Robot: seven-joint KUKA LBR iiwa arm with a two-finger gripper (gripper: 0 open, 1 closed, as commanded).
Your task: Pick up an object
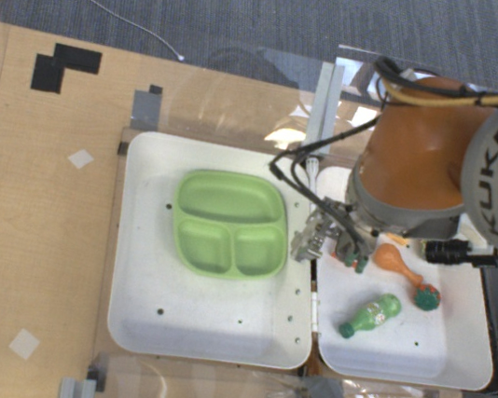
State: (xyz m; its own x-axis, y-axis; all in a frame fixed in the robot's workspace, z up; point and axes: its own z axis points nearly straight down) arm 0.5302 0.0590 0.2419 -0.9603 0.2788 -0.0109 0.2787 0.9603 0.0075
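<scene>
Green bottle [370, 317] is lying in the right bin [457, 370], orange maraca [407, 272] nearby; end effector [331, 245] is hovering over the bins' divider, can't tell its state.

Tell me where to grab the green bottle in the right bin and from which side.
Take the green bottle across its wide body, coming straight down from above. It lies flat and slanted, cap toward the lower left, with bare bin floor on both long sides, so the hand probably fits crosswise.

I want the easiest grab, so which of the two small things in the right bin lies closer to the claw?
The orange rattle-shaped toy, lying just right of the claw. The green bottle lies farther off, toward the front edge of the right bin.
</scene>
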